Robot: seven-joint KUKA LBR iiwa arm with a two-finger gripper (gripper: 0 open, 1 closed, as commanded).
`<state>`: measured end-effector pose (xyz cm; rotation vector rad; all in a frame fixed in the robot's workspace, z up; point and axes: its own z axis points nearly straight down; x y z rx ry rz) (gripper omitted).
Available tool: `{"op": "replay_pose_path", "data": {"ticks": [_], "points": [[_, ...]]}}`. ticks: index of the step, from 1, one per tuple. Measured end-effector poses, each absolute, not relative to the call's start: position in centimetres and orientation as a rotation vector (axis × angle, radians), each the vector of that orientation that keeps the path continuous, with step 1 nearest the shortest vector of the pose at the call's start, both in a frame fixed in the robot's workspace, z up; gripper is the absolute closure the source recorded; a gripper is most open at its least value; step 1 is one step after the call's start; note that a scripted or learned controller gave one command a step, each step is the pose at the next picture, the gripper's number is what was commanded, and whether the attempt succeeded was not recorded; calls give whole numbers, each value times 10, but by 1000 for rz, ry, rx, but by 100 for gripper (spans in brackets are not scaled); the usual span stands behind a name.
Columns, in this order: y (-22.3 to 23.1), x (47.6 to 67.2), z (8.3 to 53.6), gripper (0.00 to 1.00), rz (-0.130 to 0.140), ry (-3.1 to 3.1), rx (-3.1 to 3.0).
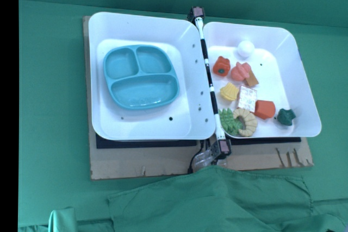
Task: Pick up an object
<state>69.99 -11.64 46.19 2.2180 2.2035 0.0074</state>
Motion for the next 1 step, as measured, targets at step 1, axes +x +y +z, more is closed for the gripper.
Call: {"op": "replay_pose_path", "data": {"ticks": [1], "points": [[-173, 699, 391, 0, -8, 2212, 2232]]}}
